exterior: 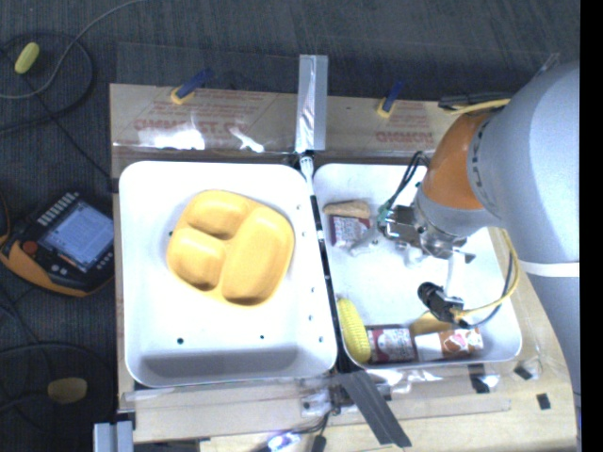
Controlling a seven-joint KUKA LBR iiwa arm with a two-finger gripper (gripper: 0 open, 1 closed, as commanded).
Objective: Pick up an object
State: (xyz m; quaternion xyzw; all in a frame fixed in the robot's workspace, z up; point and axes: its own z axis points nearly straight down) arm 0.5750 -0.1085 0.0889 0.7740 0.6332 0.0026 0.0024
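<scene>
White right bin (490, 281): lower hand (435, 252) (grip state cannot be told) straight onto packet (349, 219), clear of corn cob (352, 330) and bottle (415, 343).

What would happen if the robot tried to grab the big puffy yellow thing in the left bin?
The big puffy yellow cushion-like thing looks soft and rounded, so it would probably squash and sag. Its lobes are broad and its surface smooth, so it might slip away from the hand.

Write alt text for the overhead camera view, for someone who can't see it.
A grey robot arm with an orange band reaches from the right into the right bin, which holds a corn cob, a bottle and a small packet. The left bin holds a large yellow lumpy object.
</scene>
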